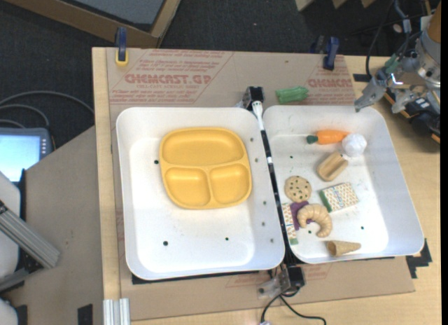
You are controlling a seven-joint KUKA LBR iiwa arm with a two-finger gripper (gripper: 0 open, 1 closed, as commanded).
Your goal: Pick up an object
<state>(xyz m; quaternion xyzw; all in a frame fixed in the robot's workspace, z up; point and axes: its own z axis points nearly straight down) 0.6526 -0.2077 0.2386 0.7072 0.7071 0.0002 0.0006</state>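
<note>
1. Seven small toy foods lie in the right bin [392, 169], all beside the black divider [269, 169] on its right: carrot [330, 136], white ball [354, 144], bread roll [332, 167], cookie [297, 189], cracker [339, 196], croissant [316, 218] and cone [344, 248].
2. Left of the divider, a yellow plate [206, 167] sits in the other bin.
3. Up right of the divider, beyond the bin's far corner, the tool [392, 82] hangs over the desk [210, 71]; it looks empty, but I cannot tell how wide it stands.
4. Choose the cone: it lies apart from its neighbours.
5. Come straight down, closing across its narrow width.
</note>
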